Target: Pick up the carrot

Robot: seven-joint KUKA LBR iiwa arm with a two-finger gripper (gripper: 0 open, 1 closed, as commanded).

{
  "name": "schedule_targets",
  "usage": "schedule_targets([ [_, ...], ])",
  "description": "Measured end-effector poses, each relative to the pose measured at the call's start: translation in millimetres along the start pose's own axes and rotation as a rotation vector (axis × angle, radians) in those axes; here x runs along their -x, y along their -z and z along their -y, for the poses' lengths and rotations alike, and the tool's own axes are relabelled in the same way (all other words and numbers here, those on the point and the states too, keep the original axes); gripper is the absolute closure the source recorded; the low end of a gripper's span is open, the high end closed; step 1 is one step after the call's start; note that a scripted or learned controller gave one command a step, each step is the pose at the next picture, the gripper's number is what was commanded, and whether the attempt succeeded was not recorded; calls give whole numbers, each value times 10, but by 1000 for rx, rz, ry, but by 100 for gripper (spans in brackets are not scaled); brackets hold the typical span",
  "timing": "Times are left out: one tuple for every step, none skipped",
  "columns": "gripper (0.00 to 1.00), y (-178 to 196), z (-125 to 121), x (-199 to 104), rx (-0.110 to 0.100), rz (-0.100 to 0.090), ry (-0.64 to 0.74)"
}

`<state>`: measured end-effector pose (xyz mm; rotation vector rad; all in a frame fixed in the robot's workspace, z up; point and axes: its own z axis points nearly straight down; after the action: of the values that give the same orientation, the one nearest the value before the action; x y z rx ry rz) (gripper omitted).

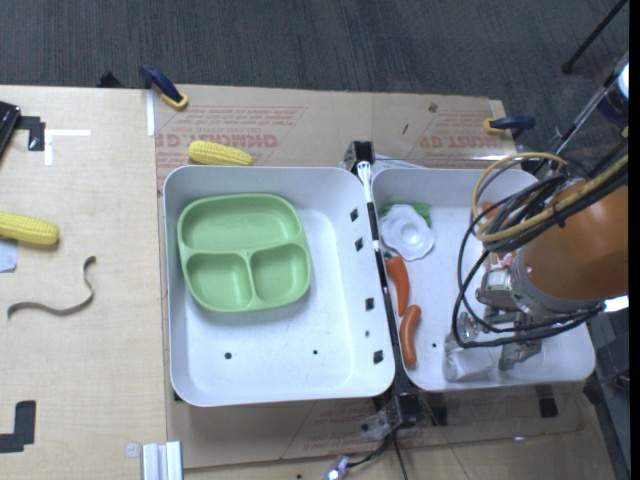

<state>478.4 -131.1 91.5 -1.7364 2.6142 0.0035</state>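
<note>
Left bin (200,368): holds a green 3-section plate (243,251), upper left; nothing seen in its sections, rest of floor bare white.
Right bin (570,368): busy. Carrot (399,282) lies along the left wall, by the divider btw bins.
Below carrot: 2nd orange-red piece (409,334), slim, lengthwise, just beside it.
Above carrot: white round item w/ green bits (408,230), near the bin's top-left.
Arm (575,248): over the right bin's right half, orange band up top, cables looping round.
Tool (490,353): low at the bin's front edge, well apart from carrot; clenched or released, can't tell.
Desk (80,368): 2 corn cobs (219,153) (27,229) outside the bins, plus a curved grey strip (55,298) at left.
</note>
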Motion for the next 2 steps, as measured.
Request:
schedule_targets([
  [0, 8, 250, 74, -5, 0, -569],
  [0, 8, 998, -290, 8, 14, -453],
])
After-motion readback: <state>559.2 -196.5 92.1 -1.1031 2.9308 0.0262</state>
